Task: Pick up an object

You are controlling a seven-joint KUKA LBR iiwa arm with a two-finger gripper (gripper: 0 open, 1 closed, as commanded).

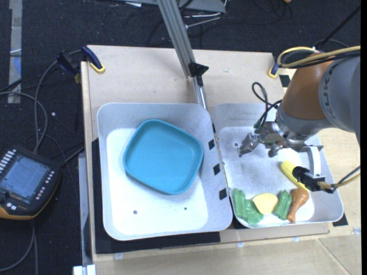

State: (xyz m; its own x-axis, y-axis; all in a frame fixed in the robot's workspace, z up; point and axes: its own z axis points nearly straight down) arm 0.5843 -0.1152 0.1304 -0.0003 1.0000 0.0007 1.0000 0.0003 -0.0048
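Observation:
My gripper [259,148] hangs over the middle of the right bin [235,114], open, with nothing between its fingers [246,148]. Along that bin's front edge lie a green toy [245,207], a pale yellow piece [265,202], a second green piece [282,204] and a brown drumstick [297,201]. A yellow banana-like toy [291,171] with a black tip lies just right of and below the gripper, apart from it. A blue square plate [163,156] rests in the left bin [152,217].
A slanted metal pole [179,30] rises from the bench's far side between the bins. Yellow clamps [96,67] sit at the bench's back corners. Cables hang beside the wrist. A handheld pendant [26,182] lies on the floor at left.

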